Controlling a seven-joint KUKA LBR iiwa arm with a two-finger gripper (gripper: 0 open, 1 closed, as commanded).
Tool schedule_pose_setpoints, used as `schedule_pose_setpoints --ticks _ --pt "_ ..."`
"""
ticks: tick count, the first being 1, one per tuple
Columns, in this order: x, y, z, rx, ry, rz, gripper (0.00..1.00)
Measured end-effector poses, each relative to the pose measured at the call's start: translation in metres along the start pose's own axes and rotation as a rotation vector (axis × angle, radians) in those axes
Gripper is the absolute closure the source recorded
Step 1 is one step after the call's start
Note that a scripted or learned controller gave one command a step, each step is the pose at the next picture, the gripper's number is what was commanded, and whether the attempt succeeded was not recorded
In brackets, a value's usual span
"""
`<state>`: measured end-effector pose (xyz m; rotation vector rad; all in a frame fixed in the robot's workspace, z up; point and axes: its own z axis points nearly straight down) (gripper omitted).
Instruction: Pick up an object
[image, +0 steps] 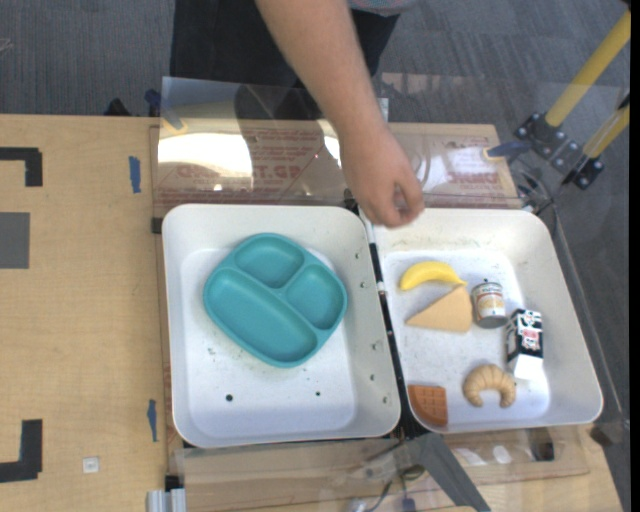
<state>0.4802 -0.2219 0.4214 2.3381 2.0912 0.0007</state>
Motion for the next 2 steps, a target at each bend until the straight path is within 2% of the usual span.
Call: schedule_pose_setpoints --ticks 1,2 --pt "0.000 0.001 -0.011 -0.003 -0.003 -0.003 1.00" --pt "0.008 0.011 -0.051 0.001 0.000 0.473 1.00"
